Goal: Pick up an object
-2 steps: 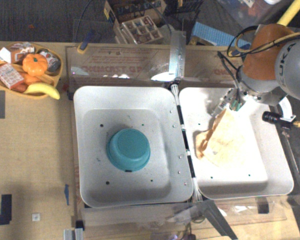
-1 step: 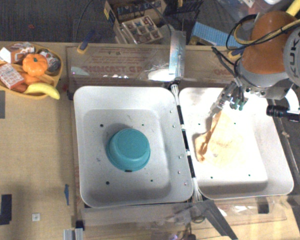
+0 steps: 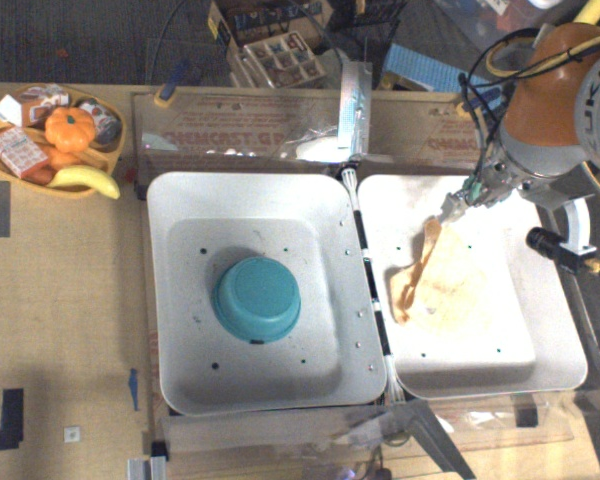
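Spatula [image 3: 417,273]: tan, wooden-looking, slim. Long axis runs near-upright in view, handle end toward the top, broader end toward the bottom-left. Lies in the right bin [image 3: 500,353]. Gripper [image 3: 458,208] at its upper tip, fingers seemingly pinching it; blurred. Left bin [image 3: 180,208]: teal bowl [image 3: 258,298].

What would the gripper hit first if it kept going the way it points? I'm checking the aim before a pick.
Probably the wooden spoon in the right bin: the gripper points down-left at the spoon's upper end. Depth is hard to judge from above.
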Motion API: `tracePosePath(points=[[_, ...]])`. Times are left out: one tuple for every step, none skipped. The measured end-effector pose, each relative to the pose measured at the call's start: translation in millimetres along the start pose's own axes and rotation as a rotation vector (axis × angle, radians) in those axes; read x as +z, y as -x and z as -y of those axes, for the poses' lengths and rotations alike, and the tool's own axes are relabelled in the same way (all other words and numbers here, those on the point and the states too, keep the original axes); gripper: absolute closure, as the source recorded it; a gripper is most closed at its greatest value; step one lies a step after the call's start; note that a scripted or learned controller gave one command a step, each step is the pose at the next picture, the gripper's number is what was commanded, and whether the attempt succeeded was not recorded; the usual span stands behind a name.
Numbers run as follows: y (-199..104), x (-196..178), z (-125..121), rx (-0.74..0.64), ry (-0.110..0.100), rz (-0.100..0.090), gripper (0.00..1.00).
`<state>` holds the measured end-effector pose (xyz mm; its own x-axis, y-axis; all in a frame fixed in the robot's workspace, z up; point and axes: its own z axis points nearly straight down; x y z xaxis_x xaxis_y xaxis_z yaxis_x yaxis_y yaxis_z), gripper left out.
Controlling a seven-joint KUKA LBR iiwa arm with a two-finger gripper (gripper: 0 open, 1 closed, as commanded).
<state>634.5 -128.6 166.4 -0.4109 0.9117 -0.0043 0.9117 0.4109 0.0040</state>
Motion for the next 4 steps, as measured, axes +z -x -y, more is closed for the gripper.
tracePosePath(points=[[-0.1,0.0,-0.1,0.000,0.000,0.000,0.00],[3.0,78.9,9.8,0.152,0.000,-0.001,0.00],[3.4,67.0,8.1,0.150,0.005,0.001,1.00],[36.8,-11.2,23.1,0.437,-0.003,0.000,1.00]])
